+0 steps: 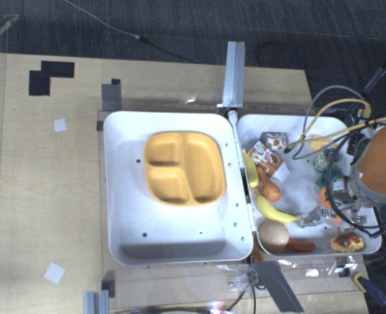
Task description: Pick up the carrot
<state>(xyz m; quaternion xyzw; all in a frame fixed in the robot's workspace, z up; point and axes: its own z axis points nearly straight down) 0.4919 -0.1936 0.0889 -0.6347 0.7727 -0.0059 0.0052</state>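
Carrot (267, 186) lies in the right bin (291, 124), near its left wall, at about nine o'clock from the middle of that bin. It is orange and it touches the yellow banana (273, 210) that curves just below it. A small printed box (269, 150) sits above the carrot, at twelve o'clock from it. A brown potato (273, 235) and a red sausage (299, 245) rest near the bin's bottom edge. The arm (379, 164) hangs over the right side of this bin, at three o'clock from the carrot. The claw (311, 220) points down near the banana's end, but it is too blurry, so I cannot tell if it is apart or together. A yellow tray (183, 167) with three parts sits in the left bin (124, 195).
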